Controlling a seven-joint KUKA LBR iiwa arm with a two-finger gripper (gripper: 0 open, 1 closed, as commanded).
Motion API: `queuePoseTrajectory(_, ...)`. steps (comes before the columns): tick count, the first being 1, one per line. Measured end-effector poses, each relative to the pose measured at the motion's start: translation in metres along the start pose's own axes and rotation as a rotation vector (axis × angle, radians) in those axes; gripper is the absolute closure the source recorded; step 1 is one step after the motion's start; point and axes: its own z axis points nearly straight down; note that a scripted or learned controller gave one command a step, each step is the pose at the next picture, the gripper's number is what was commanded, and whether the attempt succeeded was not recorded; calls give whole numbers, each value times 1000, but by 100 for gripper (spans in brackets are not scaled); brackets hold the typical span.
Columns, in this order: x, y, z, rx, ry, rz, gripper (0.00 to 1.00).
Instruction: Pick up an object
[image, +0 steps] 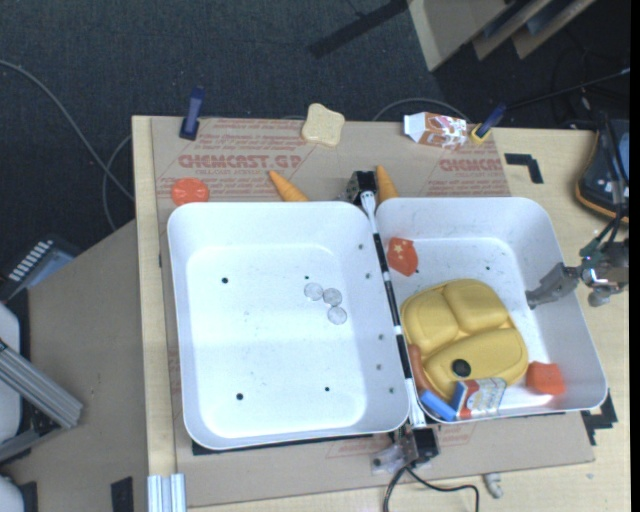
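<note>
The right bin (520, 225) holds a large yellow moulded object (468, 328) with a black knob (461, 368) on its near side. A red-orange piece (402, 256) lies at the bin's far left, beside the divider. An orange block (545, 378) sits in the near right corner, and a blue item (438, 405) and a small printed carton (483, 397) lie along the front wall. My gripper (560, 283) reaches in over the right bin's right rim, right of the yellow object and apart from it. The left bin (200, 330) holds three small clear discs (327, 299).
On the cardboard behind the bins lie an orange disc (189, 190), two carrot-like pieces (287, 186), a tan bread-shaped piece (323, 123), a small carton (436, 128) and blue clips (191, 113). A dark and orange device (605, 170) stands at the right edge.
</note>
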Motion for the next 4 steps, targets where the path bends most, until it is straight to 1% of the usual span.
queuePoseTrajectory(1,58,36,133,4,2,-1,0)
queuePoseTrajectory(2,80,12,170,-34,-11,2,0)
queuePoseTrajectory(3,11,64,125,-3,-2,1,0)
queuePoseTrajectory(4,27,44,173,-20,-13,5,0)
